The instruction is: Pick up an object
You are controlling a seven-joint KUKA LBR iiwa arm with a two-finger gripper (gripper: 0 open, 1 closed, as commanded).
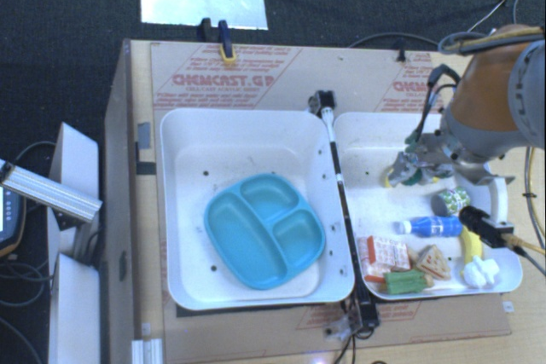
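— Which things lie ready for picking?

— Several, in the right bin (367, 151): a blue bottle (431, 226) lying flat, a green-and-white ball (451, 201) just above it, a yellow piece (470, 245), a white lump (480, 272), a red-and-white packet (388, 252), a green block (406, 281) and a tan wedge (433, 262).

— And the gripper (411, 169)?

— Low over the bin's upper part, above the ball. Whether its fingers are apart or together, I cannot tell.

— Anything in the way?

— A black part of the arm overlaps the yellow piece. The left bin (196, 141) holds a blue divided tray (264, 230).
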